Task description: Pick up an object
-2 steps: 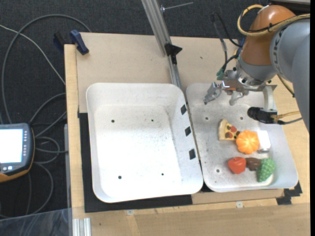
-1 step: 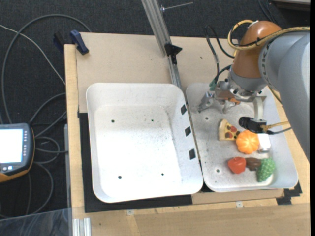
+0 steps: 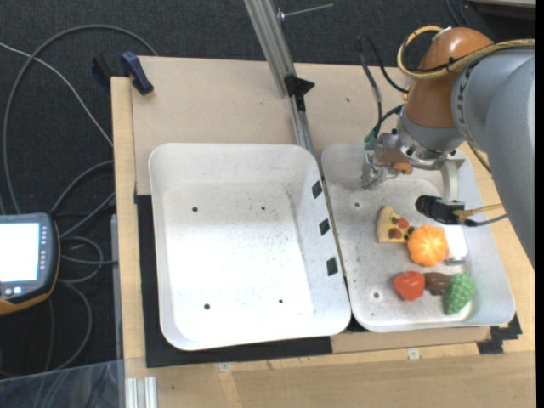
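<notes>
Floor: dark grey carpet with a fine speckled weave; several pale cables loop across it at left. Bench: tan board top, edges square, resting on a black mat visible along its left and lower sides; a blue clamp grips the upper left corner. An aluminium post rises at a slant from the bench's rear. A handheld screen unit, orange-edged, sits at far left; its display glows white. Lighting even.

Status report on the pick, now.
Pincer over right bin's far end, nothing seen in it. Pizza slice, orange, tomato, grapes untouched nearer the front. Nothing blocking.
</notes>
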`<act>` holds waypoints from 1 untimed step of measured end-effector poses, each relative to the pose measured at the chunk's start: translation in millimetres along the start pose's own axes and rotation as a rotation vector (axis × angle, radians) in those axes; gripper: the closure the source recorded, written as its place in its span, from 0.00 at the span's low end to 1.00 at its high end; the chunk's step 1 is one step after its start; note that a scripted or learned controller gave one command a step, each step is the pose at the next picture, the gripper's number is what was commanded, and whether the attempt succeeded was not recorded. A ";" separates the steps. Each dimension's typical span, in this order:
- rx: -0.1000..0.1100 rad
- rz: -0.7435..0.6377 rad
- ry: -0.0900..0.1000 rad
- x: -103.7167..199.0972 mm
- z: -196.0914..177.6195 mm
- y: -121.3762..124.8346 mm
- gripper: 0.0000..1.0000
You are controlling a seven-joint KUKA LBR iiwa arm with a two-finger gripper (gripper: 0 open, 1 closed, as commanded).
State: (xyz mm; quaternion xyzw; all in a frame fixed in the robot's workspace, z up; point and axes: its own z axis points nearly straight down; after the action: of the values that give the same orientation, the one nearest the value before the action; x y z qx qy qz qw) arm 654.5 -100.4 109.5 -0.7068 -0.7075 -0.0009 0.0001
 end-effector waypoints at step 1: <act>-0.005 0.001 -0.002 -7.7 -52.7 -4.4 1.00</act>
State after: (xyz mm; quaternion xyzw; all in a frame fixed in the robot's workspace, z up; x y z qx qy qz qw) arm 650.0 -108.3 162.2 -0.7073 -0.7069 -0.0017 -0.0025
